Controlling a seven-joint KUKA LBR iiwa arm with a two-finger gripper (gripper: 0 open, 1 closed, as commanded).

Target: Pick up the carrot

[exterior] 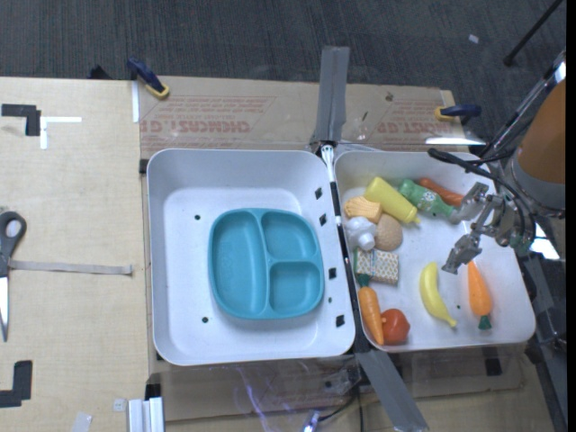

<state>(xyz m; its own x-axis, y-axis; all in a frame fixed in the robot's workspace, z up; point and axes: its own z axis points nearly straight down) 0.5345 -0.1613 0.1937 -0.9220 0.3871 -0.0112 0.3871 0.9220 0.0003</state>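
Metal gripper (461,256) hangs with fingers spread, pinching nothing, just beside the smooth tapered orange carrot (478,292) and a curved yellow banana (435,294).

Single fixed camera above the bench, looking down at a slant. Left bin (162,268) sits at frame centre, right bin (513,331) toward the right edge. Bench top (72,205) fills the left; dark floor (270,16) spans the top. Medium distance; both bins fully in frame.
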